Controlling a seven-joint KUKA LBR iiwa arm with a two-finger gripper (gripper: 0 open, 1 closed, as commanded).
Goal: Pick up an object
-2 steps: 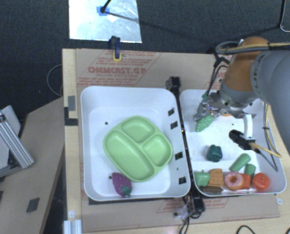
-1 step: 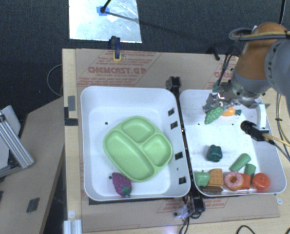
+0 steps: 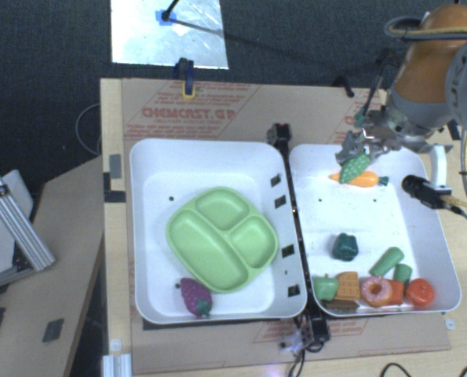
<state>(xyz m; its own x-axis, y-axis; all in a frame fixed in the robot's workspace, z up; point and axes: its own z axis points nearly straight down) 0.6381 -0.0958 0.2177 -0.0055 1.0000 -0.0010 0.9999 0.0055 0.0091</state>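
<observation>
Toys (image 3: 372,287) crowd near rim — hand (image 3: 357,157) overlaps carrot (image 3: 359,179).

Tabletop (image 3: 217,104): brown board with red lettering, carrying two white bins side by side.
Blue clamp (image 3: 186,75): at the board's 12 o'clock edge.
Reflective sheet (image 3: 170,22): on the dark floor beyond the board, at 12 o'clock.
Aluminium frame (image 3: 9,218): at 9 o'clock, beside the tabletop.
Cables (image 3: 390,367): at 5 o'clock, below the board.
</observation>
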